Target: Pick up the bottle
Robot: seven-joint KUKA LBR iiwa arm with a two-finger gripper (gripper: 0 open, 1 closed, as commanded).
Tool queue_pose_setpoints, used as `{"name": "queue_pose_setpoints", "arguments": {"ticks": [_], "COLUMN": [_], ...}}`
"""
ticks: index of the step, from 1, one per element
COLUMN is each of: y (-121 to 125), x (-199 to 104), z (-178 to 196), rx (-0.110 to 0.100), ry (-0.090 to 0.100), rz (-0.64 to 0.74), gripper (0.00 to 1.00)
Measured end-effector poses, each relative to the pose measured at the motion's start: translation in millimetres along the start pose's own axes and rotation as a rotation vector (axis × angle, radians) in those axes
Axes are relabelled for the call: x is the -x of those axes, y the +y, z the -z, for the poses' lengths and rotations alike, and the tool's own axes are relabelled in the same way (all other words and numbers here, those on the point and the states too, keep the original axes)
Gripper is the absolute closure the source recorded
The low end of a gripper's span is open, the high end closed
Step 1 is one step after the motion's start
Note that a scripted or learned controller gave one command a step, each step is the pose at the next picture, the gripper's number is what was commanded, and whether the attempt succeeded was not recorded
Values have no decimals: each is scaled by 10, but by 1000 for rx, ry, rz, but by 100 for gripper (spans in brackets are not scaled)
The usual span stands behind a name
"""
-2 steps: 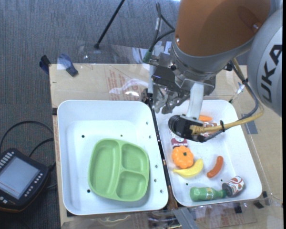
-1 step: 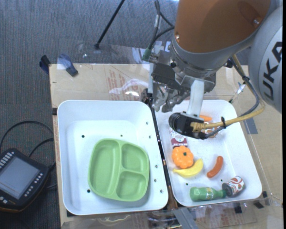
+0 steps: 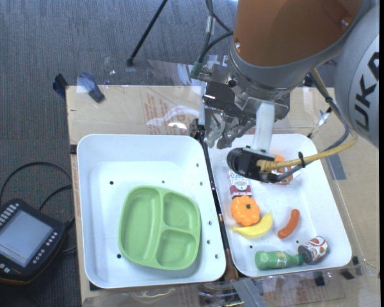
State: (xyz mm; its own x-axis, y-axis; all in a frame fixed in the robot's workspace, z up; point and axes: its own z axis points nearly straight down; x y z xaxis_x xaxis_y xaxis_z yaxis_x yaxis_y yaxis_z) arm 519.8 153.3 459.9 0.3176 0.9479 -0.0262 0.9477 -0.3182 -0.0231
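The bottle [image 3: 278, 259] is green and lies on its side near the front edge of the right bin [image 3: 326, 190], neck pointing right. My gripper [image 3: 225, 135] hangs under the grey wrist at the back left corner of that bin, over the divide between the two bins. It is far from the bottle, roughly the bin's whole depth behind it. Nothing shows in the gripper.
Right of the bottle lies a small can [image 3: 314, 249]. Behind it are a red sausage [image 3: 289, 224], a banana [image 3: 256, 227], an orange fruit [image 3: 245, 210] and a small carton [image 3: 239, 185]. The left bin [image 3: 102, 155] holds a green divided plate [image 3: 160, 227].
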Motion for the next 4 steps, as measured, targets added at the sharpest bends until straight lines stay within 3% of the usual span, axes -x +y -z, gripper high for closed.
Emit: {"name": "queue_pose_setpoints", "arguments": {"ticks": [1,2,3,4], "y": [-189,-300,-153,22], "x": [751,426,782,1367], "z": [-271,-294,-271,-284], "rx": [17,15,16,15], "ry": [23,23,23,23], "rz": [-101,-250,-160,-186], "gripper": [100,100,100,100]}}
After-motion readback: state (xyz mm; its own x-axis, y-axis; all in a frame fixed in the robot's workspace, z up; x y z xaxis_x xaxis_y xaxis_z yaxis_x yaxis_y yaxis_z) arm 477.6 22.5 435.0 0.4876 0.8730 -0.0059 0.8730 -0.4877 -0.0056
